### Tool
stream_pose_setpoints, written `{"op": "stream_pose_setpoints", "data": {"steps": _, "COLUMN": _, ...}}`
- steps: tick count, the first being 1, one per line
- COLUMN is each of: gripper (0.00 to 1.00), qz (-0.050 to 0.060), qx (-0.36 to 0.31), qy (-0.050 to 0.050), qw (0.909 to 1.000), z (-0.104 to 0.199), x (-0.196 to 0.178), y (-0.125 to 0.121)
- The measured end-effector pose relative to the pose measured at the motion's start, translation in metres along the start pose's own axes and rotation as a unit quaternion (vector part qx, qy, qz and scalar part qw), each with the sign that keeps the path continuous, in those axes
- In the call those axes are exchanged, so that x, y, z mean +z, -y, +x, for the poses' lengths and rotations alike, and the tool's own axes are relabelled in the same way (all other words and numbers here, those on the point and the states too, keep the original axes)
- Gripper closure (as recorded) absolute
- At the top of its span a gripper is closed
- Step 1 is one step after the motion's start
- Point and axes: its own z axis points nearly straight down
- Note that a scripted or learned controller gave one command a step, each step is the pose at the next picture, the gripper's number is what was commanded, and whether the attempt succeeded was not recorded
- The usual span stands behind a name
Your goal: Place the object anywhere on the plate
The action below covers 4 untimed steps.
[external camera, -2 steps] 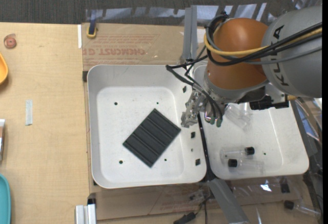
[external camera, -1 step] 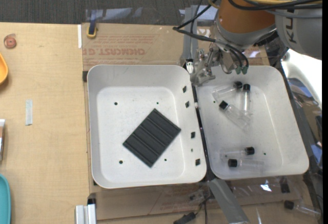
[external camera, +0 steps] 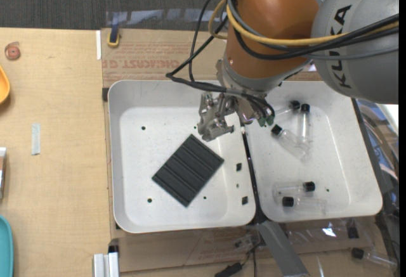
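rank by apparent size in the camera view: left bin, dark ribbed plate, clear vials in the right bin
1. left bin
2. dark ribbed plate
3. clear vials: upper vial, middle vial and lower vial look much alike, so no order among them.

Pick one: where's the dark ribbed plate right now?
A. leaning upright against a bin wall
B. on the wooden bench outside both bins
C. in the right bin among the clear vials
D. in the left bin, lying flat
D: the dark ribbed plate lies flat on the floor of the left bin, with the gripper above its upper corner; the clear vials sit in the right bin.
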Motion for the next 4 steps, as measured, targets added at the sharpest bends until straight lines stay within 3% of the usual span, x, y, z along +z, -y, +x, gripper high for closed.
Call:
{"op": "stream_pose_setpoints", "data": {"steps": 1, "gripper": 0.0, "qz": 0.0, "qx": 0.0, "qy": 0.0, "qw": 1.0, "z": 0.0, "x": 0.0, "y": 0.0}}
{"op": "stream_pose_setpoints", "data": {"steps": 2, "gripper": 0.0, "qz": 0.0, "qx": -0.299, "qy": 0.002, "qw": 0.9544, "z": -0.057, "x": -0.029, "y": 0.011}}
{"op": "stream_pose_setpoints", "data": {"steps": 3, "gripper": 1.0, "qz": -0.001, "qx": -0.295, "qy": 0.004, "qw": 0.9555, "z": -0.058, "x": -0.038, "y": 0.013}}
{"op": "stream_pose_setpoints", "data": {"steps": 4, "gripper": 1.0, "qz": -0.001, "qx": -0.361, "qy": 0.0, "qw": 0.9325, "z": 0.048, "x": 0.031, "y": -0.005}}
